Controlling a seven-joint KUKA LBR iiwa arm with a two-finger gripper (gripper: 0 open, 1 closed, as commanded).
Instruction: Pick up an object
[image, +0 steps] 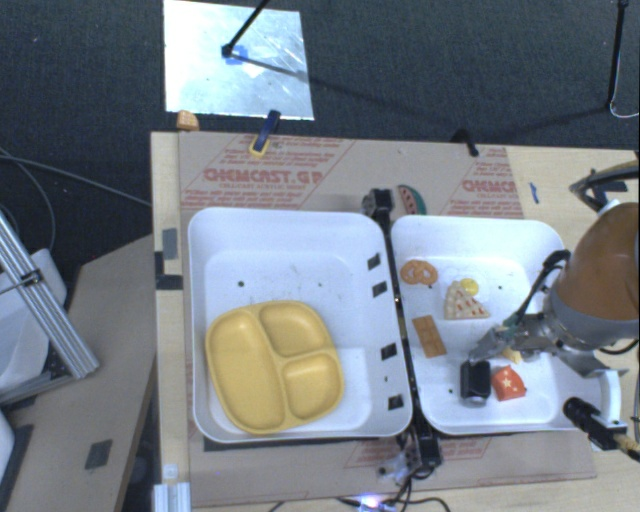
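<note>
The right bin (540, 240) holds several small toy foods. A pretzel (418, 271) lies near its back left, with a yellow waffle-like wedge (464, 300) beside it. A brown cracker (429, 336) sits by the left wall. A black block (475, 380) and a red piece (508, 383) lie side by side near the front. My gripper (493, 346) reaches in from the right, low over the bin, just above the black block and the red piece. A small yellow bit (514, 353) shows right beside it. I see nothing clearly held.
The left bin (210, 240) holds a yellow compartment tray (275, 365). The arm's orange band (603, 270) hangs over the right bin's right side. A divider with black clips (392, 320) separates the bins. Cardboard (300, 170) lies behind them.
</note>
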